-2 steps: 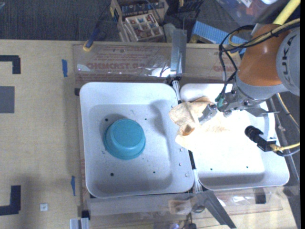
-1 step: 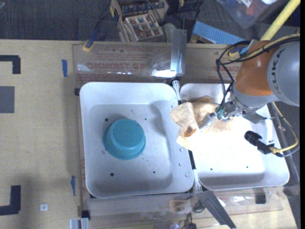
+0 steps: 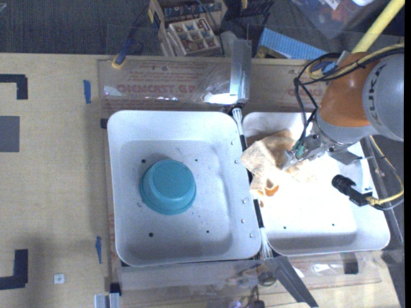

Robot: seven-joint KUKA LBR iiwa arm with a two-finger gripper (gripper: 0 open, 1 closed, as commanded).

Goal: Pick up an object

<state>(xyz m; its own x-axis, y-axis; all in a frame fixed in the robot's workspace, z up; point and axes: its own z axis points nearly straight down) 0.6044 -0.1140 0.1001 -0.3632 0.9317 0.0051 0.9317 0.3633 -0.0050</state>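
- Gripper (image 3: 298,151) sits low in the right bin (image 3: 321,226), at the bin's 10 o'clock corner; you cannot tell from this view how it is set, because the wrist and the glare on the bin floor mask the tip
- Note that the grey arm (image 3: 385,101), with its orange band (image 3: 343,104), enters from 3 o'clock and hangs over the bin's 1 o'clock area
- Locate the likely target: a crumpled tan cloth (image 3: 264,158) lying against the right bin's left wall at 9 to 10 o'clock, with a small orange mark at its lower edge; it lies just beside the gripper tip and may be touching it, but contact cannot be confirmed
- Locate the second candidate: a teal bowl (image 3: 168,186), upside down, near the centre of the left bin (image 3: 128,140), well apart from the arm
- Treat the approach as done: the tool is down at the level of the cloth
- Treat the grasp as not shown: nothing is visibly held, and the cloth appears to rest on the bin floor and wall
- Judge the remaining work as the larger share: a secure hold on the cloth, then a lift clear of the bin
- Expect soft fabric to slip or to be caught only by a fold; verify the hold once the tool rises
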